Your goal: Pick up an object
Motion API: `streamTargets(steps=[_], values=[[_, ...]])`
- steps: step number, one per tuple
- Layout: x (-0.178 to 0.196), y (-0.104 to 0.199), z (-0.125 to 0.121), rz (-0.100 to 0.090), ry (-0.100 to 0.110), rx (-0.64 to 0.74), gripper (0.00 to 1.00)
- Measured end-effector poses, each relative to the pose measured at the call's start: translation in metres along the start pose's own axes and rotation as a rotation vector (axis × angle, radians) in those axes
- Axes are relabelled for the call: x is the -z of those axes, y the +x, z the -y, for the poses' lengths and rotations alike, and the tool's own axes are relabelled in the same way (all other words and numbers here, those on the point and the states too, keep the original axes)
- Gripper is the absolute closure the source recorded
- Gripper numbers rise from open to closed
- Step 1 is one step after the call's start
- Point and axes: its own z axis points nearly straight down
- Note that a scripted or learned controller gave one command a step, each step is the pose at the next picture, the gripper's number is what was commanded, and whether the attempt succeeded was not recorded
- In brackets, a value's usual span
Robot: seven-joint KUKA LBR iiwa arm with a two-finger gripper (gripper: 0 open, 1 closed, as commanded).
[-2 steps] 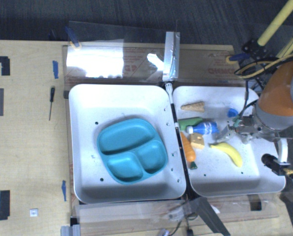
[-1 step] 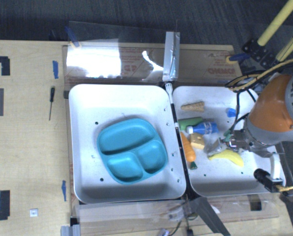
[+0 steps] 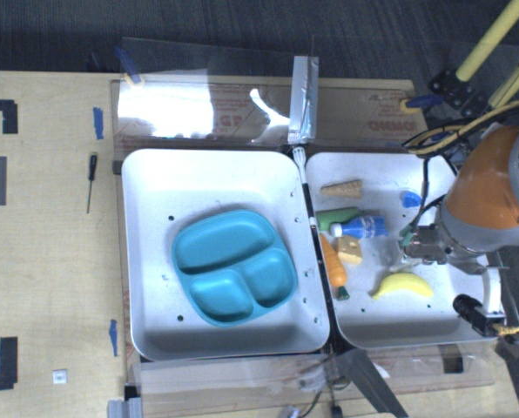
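Observation:
The right bin point(image 3: 434, 325) holds several small objects. A yellow banana point(image 3: 403, 286) lies near its front, and an orange carrot point(image 3: 333, 265) lies along its left wall beside a tan block point(image 3: 352, 251). Further back are a blue and white bottle point(image 3: 360, 227), a green item point(image 3: 338, 216), a tan cork-like piece point(image 3: 341, 187) and a small blue piece point(image 3: 409, 199). My gripper point(image 3: 414, 246) hangs over the middle of this bin, just above and behind the banana, right of the bottle. The wrist's grey body hides its tips.
In the left bin point(image 3: 146, 198) lies a blue divided plate point(image 3: 233, 265). The arm's orange band point(image 3: 495, 185) and cables cover the right bin's right side. A transparent sheet point(image 3: 207, 103) stands behind both bins, and the metal divider point(image 3: 316, 242) runs between them.

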Motion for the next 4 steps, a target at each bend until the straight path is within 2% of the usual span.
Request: streamTargets(steps=[1, 2, 3, 4], values=[[0.064, 0.001, 0.025, -0.001, 0.007, 0.007, 1.0], [0.062, 0.002, 0.026, -0.001, 0.011, 0.008, 0.0], [0.078, 0.028, 0.008, -0.001, 0.01, -0.031, 0.0], [0.137, 0.044, -0.015, 0.001, 0.011, -0.355, 0.0]])
